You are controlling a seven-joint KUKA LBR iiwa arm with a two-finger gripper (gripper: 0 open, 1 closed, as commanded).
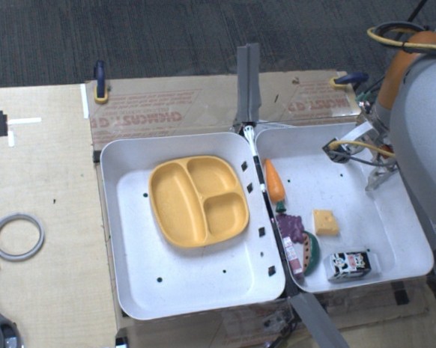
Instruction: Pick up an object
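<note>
Yellow divided plate [199, 201] in left bin [137, 288]; carrot [274, 181], cheese cube [326, 222], milk carton [350, 265] in right bin [405, 260].

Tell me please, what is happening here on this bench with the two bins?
A grey robot arm reaches in from the right, above the far right corner of the right bin. It holds nothing that I can see. In that bin lie a carrot, a purple grape bunch, a watermelon slice, a cheese cube and a small milk carton, all untouched. The left bin has a yellow divided plate. Nothing has been picked up yet.
</note>
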